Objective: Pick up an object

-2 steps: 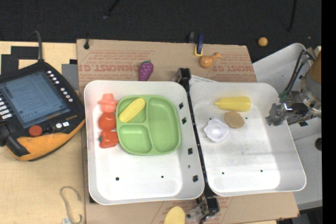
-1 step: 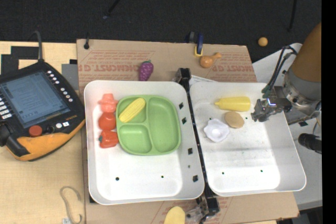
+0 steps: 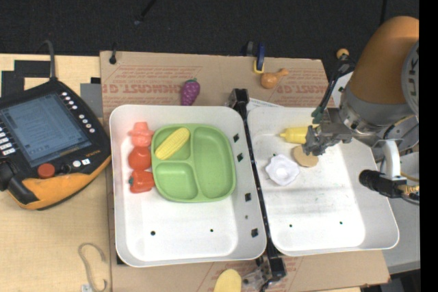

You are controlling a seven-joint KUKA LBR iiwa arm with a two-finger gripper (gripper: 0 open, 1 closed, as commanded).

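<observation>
My gripper (image 3: 313,144) hangs low over the upper middle of the right bin (image 3: 342,229). It is right above a tan round piece (image 3: 305,158) and touches or nearly touches it. A yellow toy (image 3: 294,135) lies just left of the gripper. A crumpled white object (image 3: 281,169) rests a little lower left. In the left bin (image 3: 178,243) sits a green divided plate (image 3: 195,164) with a yellow corn cob (image 3: 171,142) in it. Beside the plate are a pink toy (image 3: 140,134) and red toys (image 3: 139,171).
The black divider (image 3: 248,174) runs between the two bins. Behind them on the cardboard lie a purple grape bunch (image 3: 190,91) and an orange gourd (image 3: 272,78). A teach pendant (image 3: 48,140) sits at the left, and a yellow item (image 3: 228,280) lies at the front edge.
</observation>
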